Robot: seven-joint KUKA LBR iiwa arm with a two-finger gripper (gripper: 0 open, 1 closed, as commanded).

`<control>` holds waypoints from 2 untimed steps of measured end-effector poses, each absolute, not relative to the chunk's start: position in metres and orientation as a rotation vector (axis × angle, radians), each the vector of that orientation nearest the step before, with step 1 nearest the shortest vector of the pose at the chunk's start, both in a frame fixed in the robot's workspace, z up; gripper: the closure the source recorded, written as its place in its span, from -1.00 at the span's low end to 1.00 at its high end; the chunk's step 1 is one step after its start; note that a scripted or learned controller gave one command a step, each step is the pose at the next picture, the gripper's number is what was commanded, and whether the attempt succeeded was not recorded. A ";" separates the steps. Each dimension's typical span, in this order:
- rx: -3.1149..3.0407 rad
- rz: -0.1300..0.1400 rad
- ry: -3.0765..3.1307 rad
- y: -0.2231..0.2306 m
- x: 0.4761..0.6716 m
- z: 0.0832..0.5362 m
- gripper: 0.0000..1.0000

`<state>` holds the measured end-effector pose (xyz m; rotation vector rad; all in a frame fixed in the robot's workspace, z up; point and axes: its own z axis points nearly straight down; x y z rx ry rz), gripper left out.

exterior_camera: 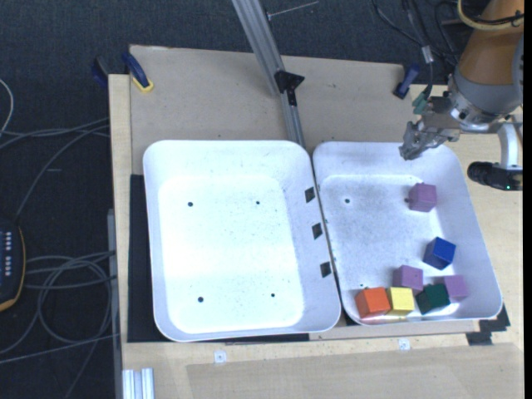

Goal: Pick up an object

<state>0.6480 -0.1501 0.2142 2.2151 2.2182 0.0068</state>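
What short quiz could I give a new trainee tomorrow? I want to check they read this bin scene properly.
1. True or false: all the blocks lie in the right bin.
2. Which block lies nearest the claw? A) blue block B) lone purple block C) orange block
3. What colour is the block between the orange and green ones?

Key: 1 true; 2 B; 3 yellow.

The wooden bench point(366, 81) bears two white bins point(229, 160) side by side.
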 end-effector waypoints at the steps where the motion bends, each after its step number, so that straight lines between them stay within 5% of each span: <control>1: 2.216 0.005 2.220 -0.150 0.649 0.238 1.00; 2: 2.212 0.007 2.226 -0.096 0.654 0.250 1.00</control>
